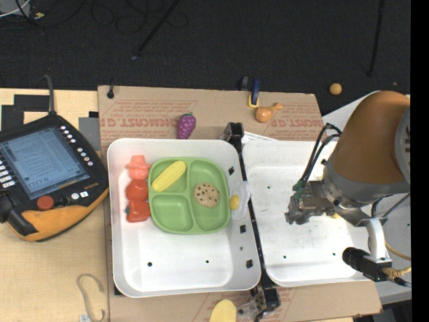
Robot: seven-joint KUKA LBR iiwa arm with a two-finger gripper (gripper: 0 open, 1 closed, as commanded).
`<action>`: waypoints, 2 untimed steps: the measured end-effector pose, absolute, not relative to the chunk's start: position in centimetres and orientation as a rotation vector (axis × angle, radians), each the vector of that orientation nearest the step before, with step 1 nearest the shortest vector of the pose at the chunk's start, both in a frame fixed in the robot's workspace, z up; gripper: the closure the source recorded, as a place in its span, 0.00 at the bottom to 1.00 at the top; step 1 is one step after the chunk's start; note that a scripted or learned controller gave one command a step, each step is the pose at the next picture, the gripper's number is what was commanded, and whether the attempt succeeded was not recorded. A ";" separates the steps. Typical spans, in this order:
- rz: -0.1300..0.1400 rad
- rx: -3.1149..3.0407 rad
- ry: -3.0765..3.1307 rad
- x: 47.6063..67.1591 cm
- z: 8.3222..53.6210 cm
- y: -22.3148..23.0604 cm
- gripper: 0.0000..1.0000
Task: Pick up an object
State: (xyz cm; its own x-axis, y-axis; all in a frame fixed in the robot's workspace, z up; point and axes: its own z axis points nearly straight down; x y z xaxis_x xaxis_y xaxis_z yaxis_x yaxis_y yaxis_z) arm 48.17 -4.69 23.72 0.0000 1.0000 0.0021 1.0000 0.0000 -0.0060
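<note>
The gripper [299, 211] is hovering low over the right bin [295, 263]; whether it is released or clenched cannot be told. In the left bin [174, 270], a green divided plate [175, 215] is carrying a corn cob [167, 175] and a cookie [206, 194], with a red toy [137, 190] lying just beside its left edge.

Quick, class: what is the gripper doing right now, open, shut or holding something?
Gripper: over the right bin; open or shut cannot be told from this view.
</note>
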 end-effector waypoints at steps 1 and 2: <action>0.004 -2.220 -2.218 47.8 22.3 -5.5 1.00; 0.002 -2.218 -2.219 47.7 22.2 -4.1 1.00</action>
State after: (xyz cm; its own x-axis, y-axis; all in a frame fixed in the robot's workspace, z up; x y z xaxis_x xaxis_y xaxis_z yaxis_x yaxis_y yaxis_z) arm 47.72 -4.06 22.24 -0.0004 1.0000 0.0019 1.0000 0.0004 -0.0039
